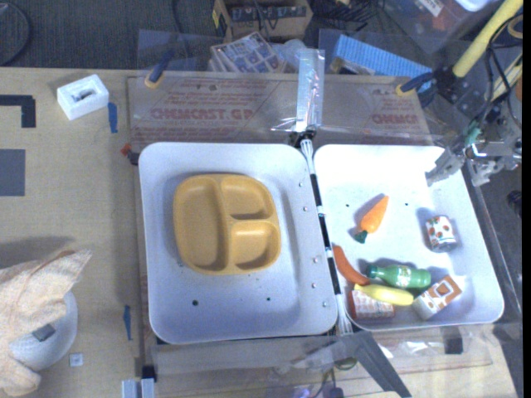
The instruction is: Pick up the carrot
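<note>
The carrot [373,213], orange with a green stem end, lies tilted in the upper middle of the right bin [398,168], stem pointing lower left. My gripper [459,171] hangs over that bin's far right edge, well to the right of the carrot and slightly behind it. It is open, and nothing sits between its fingers [439,169].
In the right bin's front part lie a green bottle [400,274], a yellow banana [384,293], a red chili [347,265] and small cartons [440,232] [438,295] [369,307]. A yellow divided plate [226,222] rests in the left bin [158,288].
</note>
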{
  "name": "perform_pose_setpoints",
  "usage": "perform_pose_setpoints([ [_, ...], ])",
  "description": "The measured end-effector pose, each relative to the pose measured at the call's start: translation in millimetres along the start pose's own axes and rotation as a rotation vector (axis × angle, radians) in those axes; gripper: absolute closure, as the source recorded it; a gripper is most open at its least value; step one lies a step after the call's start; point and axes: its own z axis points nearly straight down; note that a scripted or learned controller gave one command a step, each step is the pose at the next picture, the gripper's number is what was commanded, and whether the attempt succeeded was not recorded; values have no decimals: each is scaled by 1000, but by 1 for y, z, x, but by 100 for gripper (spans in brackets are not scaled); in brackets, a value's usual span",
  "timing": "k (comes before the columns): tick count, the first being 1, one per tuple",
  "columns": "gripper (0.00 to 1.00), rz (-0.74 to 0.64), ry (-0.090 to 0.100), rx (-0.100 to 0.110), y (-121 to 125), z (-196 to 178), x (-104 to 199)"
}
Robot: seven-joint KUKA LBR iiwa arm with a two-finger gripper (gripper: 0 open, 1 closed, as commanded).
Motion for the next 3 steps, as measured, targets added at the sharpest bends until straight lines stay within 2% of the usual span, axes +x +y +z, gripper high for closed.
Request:
perform_pose_setpoints([
  [1, 0, -3, -1, -1, -17, 101, 64],
  [2, 0, -94, -1, -8, -10, 167, 79],
  [3, 100, -88, -1, -13, -9, 155, 76],
])
